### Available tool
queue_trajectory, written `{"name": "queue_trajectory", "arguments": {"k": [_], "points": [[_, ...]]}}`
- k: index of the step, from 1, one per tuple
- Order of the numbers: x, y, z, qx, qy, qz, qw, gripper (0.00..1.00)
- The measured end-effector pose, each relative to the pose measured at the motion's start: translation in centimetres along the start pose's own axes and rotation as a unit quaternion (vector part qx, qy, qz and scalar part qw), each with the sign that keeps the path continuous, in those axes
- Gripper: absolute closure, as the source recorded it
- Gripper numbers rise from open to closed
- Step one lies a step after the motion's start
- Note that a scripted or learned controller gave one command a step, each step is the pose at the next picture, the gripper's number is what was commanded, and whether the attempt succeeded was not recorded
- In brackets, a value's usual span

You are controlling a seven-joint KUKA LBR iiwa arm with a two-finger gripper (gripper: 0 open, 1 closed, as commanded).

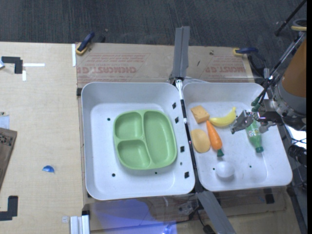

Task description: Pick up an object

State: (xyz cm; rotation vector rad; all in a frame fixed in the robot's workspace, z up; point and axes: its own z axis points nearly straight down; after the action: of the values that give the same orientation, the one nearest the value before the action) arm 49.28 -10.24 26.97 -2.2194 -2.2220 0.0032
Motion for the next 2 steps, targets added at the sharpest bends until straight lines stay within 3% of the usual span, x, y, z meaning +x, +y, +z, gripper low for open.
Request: {"name": "queue_trajectory", "arguments": {"k": [1,2], "points": [[-0.1,0.1,17.9,0.000,0.001,-0.056,0.9985,0.00],[-0.1,-0.1,16.2,0.000,0.001,-0.071,0.9974,0.00]]}}
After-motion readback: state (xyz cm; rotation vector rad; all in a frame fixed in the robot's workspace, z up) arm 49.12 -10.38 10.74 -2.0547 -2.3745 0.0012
